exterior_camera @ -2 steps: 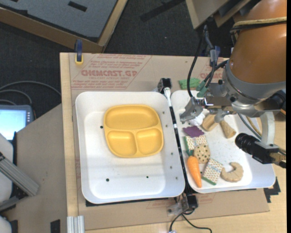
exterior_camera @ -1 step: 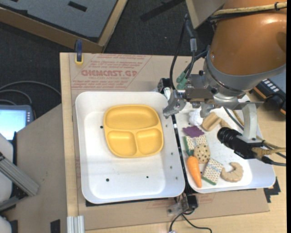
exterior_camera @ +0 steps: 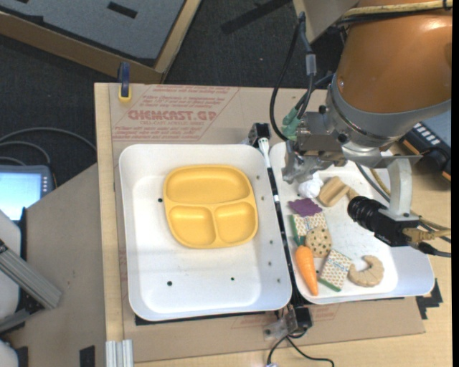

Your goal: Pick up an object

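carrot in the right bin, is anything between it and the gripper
Yes. The gripper sits at the back of the right bin, while the carrot lies near the front. A white lump, a purple piece and patterned squares lie between them.

I see a big brown board [exterior_camera: 179,111] under the two white bins, and it has red words printed on it. A small blue and yellow clamp [exterior_camera: 125,80] sits at its far left corner. A black clip [exterior_camera: 257,132] sits at the far end of the gap between the bins, and another clip [exterior_camera: 297,317] sits at the near end. Off to the left I see a bright screen [exterior_camera: 25,188] with a thin black cable [exterior_camera: 43,132] curving near it. At the top left lies a grey foam pad [exterior_camera: 86,21] in a wooden frame.
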`<state>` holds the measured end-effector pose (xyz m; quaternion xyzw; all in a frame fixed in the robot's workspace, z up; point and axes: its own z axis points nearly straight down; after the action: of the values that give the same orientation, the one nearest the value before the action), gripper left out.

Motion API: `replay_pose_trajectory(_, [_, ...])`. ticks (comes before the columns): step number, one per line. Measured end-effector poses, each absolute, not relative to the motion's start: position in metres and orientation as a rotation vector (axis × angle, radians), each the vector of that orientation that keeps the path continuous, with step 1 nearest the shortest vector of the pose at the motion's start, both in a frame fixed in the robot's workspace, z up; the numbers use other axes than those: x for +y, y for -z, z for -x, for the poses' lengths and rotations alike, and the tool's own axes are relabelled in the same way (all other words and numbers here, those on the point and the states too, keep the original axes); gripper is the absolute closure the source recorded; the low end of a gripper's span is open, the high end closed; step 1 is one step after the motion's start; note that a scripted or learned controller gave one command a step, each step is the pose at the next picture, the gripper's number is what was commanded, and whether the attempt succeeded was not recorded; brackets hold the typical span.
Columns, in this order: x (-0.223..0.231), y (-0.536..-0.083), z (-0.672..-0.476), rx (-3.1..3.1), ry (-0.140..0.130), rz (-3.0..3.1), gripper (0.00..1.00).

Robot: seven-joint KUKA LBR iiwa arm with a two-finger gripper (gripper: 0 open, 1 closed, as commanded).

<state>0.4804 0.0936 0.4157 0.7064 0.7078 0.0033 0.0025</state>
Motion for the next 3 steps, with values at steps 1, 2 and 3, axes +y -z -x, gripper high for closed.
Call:
replay_pose_trajectory(1, [-0.005, -0.462, -0.491, 2.203, -0.007, -2.227, 1.00])
replay_pose_trajectory(2, [0.075, -0.287, -0.476, 2.237, 0.022, -2.224, 1.00])
replay_pose_trajectory(3, [0.043, -0.399, -0.480, 2.214, -0.016, -2.217, 1.00])
